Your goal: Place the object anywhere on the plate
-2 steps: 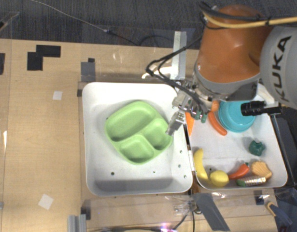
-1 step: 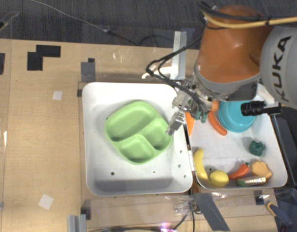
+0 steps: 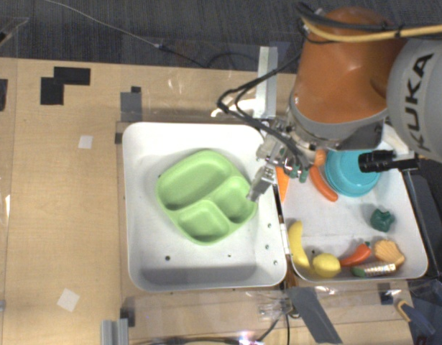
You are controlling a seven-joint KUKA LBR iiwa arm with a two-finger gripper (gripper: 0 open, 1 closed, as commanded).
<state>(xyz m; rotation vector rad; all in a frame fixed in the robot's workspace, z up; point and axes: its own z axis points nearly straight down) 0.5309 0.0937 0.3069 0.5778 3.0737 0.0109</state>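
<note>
- Nearest, along the front wall of the right-hand bin (image 3: 335, 221), toys lie in a row: a lemon (image 3: 325, 265), a banana (image 3: 296, 241) touching it and running up along the bin's left wall, a red-orange pepper (image 3: 356, 254), and a corn piece (image 3: 388, 252) at the right end.
- Just behind them, near the right wall, a dark green block (image 3: 381, 219) sits apart from the rest.
- In the left-hand bin (image 3: 145, 264) a green plate (image 3: 170, 185) with three compartments lies tilted on the floor, nearer the bin's right wall than its left.
- The gripper (image 3: 262, 182) hangs over the plate's right rim, close to the wall that the two bins share.
- Whether the claw is open or shut cannot be told, nor whether it has hold of anything.
- An orange piece (image 3: 282, 182) shows just beside the gripper, over the shared wall; whether it is gripped cannot be told.
- Further right, a carrot (image 3: 323, 183) lies slanted on the right bin's floor, touching a blue bowl (image 3: 350, 175) behind it.
- The arm (image 3: 343, 63) rises over the right bin's far end, orange band above grey wrist, with black cables looping off its left side.
- Farthest, the wooden bench (image 3: 55, 214) carries black marks (image 3: 62, 81) near its back edge.
</note>
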